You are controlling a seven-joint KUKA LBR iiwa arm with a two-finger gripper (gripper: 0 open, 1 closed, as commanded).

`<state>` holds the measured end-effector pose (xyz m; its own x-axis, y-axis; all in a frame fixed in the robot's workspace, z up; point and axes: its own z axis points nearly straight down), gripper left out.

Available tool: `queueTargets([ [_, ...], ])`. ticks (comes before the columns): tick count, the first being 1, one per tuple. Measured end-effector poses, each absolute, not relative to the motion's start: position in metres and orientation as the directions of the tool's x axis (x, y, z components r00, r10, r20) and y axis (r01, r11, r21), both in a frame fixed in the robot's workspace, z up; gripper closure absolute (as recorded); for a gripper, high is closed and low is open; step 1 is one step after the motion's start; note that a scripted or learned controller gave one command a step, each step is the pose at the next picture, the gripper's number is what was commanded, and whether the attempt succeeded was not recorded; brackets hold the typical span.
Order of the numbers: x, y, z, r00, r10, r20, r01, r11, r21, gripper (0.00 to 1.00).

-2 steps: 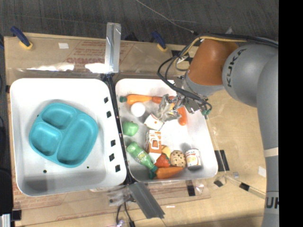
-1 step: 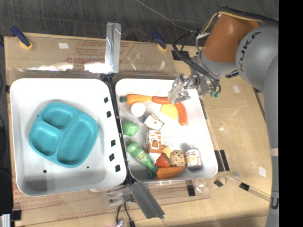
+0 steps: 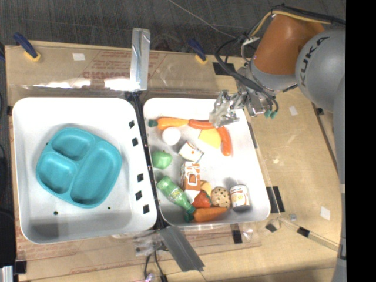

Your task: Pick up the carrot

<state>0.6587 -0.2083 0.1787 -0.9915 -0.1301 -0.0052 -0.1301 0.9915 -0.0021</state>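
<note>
From the camera above, the counter (image 3: 294,175) is a pale wooden board and it carries two shallow white bins with rounded corners. The left bin (image 3: 35,216) holds a turquoise plate (image 3: 79,166) of smooth plastic, with three compartments. The right bin (image 3: 252,169) is full of small toy foods.

The carrot (image 3: 173,123) lies near the far edge of the right bin. It is smooth and orange, with a small green tip at its left end. Its long axis runs almost left to right across the picture, the thick end to the left and the narrow end to the right, toward a red sausage-like piece (image 3: 201,124) that touches it. Just below it sits a white egg shape (image 3: 171,136), and to the right a yellow wedge (image 3: 210,136).

The hand (image 3: 224,111) is metal and shiny, and it hangs over the far right corner of this bin, near the yellow wedge and apart from the carrot. I cannot tell whether it is spread or pressed together, because the parts blur.

A second orange carrot-like piece (image 3: 210,214) lies at the near edge.
</note>
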Motion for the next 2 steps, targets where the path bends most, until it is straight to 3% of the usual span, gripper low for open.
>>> queueTargets([
  [1, 0.601, -0.209, 0.18, -0.95, -0.311, -0.001, -0.311, 0.95, 0.0, 1.0],
  [2, 0.654, -0.21, 0.092, -0.914, -0.405, -0.003, -0.405, 0.914, -0.001, 1.0],
])
